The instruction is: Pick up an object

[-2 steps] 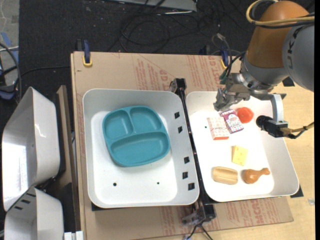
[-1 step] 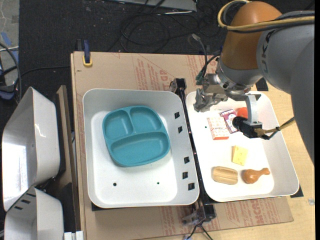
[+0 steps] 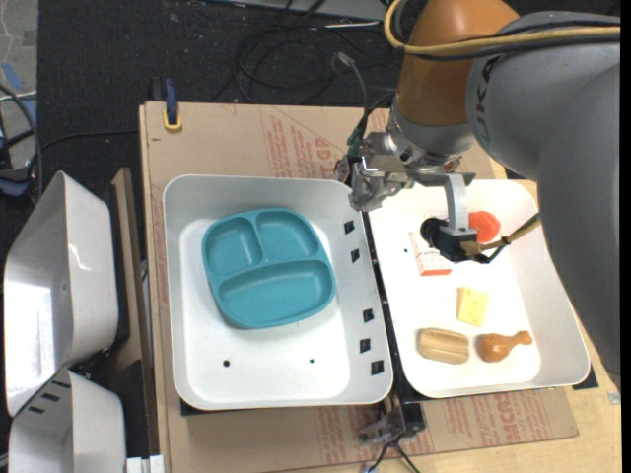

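A: From the camera view, where does the arm (image 3: 557, 87) stand?

B: It reaches in from the right, and its gripper (image 3: 367, 183) sits low at the far end of the bench (image 3: 246, 136), over the seam where the left bin (image 3: 266, 368) and the right bin (image 3: 394, 299) meet.

A: Is it open or closed?

B: I cannot tell; the tip is too small and cluttered to read. Nothing shows in its grasp.

A: What is there to pick up?

B: In the left bin, a teal divided plate (image 3: 266, 267) lies flat, towards the far left. The rest are in the right bin. A red-orange piece (image 3: 485, 227) lies at the far side, near the wrist. A small white-and-red packet (image 3: 429, 261) lies nearer the middle. A yellow wedge (image 3: 472, 306) lies nearer the camera than those. At the near edge, a tan bread roll (image 3: 443, 345) and a brown drumstick (image 3: 501, 345) lie side by side, close but apart.

A: Does the gripper touch any of them?

B: No, all lie apart from it.
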`<state>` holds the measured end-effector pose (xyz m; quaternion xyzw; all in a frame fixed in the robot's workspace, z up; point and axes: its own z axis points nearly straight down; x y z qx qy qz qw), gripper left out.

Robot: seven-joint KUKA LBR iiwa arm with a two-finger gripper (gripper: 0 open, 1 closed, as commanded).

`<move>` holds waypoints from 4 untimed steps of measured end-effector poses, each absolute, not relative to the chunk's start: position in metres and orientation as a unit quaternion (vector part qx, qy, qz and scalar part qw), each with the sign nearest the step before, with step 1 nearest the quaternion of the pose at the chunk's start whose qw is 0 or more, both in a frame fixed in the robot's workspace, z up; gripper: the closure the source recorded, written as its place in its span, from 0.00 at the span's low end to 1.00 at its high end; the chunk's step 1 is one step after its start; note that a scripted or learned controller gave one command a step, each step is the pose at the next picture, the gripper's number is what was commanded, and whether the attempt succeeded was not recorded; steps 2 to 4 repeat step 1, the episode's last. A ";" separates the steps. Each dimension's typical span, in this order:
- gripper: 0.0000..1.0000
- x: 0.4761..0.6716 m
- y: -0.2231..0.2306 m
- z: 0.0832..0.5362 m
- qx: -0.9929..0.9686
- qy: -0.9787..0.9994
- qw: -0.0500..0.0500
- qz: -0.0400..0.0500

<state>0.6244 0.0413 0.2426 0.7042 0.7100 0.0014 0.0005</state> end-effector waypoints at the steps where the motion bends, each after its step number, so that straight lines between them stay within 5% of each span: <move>1: 1.00 0.636 0.091 0.249 0.704 0.710 0.000 0.002; 4: 1.00 0.636 0.091 0.249 0.704 0.710 0.000 0.002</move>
